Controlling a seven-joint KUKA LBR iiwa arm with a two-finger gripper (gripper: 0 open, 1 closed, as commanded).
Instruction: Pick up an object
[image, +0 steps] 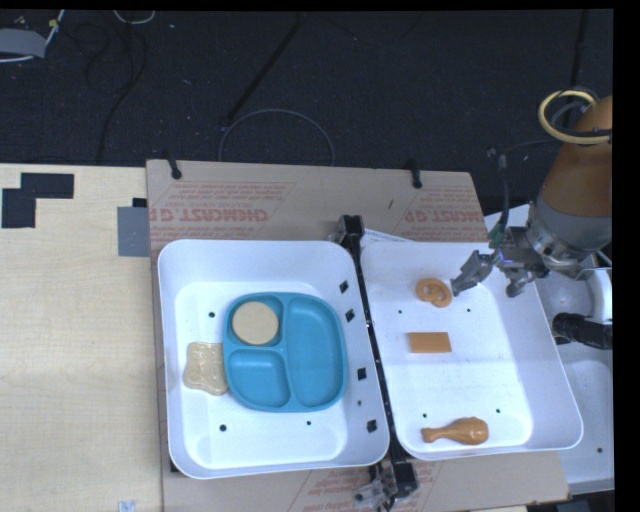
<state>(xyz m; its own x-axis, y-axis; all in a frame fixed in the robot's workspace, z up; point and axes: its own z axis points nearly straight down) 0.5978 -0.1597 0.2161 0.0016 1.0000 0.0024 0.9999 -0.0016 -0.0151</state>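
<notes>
- Camera view: the gripper (492, 272) hangs over the right bin (560, 400) at about 2 o'clock, fingers spread with nothing between them.
- Nearest target is the round pastry (434, 292), just beside the left fingertip at its 8 o'clock.
- The toast slice (429, 343) lies mid-bin; the drumstick (457, 432) at 6 o'clock.
- To grasp well, I judge it should shift toward 8 o'clock, centre over the pastry, descend squarely, then close.
</notes>
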